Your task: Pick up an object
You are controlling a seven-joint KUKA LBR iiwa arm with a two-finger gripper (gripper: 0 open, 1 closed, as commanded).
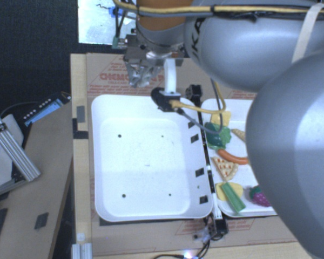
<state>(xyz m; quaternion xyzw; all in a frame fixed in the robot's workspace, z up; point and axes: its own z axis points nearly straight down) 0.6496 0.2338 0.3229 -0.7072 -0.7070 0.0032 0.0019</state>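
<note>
I see the arm [259, 63] taking up most of the upper right, grey w/ an orange band near the top, reaching across toward the far edge of the left bin [146, 161]. I'll use that left bin as my ref point. It's a shallow white tray on the cardboard-covered surface [105, 74], w/ a few dark specks on its floor.

Right bin [232, 108] sits touching the left bin's right wall; much of it is covered by the arm. In it I make out several toy food items: a green leafy piece [218, 136] nearest the shared wall toward the far end, an orange carrot-like piece [233, 156] nearer to me than that, a waffle-patterned wedge [225, 169] just nearer than the carrot, a yellow-and-green piece [232, 194] nearer still, and a purple grape cluster [260, 198] to the right of it, well away from the left bin.

Pincer [140, 75] hangs just beyond the left bin's far rim, over the cardboard. It's blurry; I can't tell how far open it is, and I see nothing in it.
</note>
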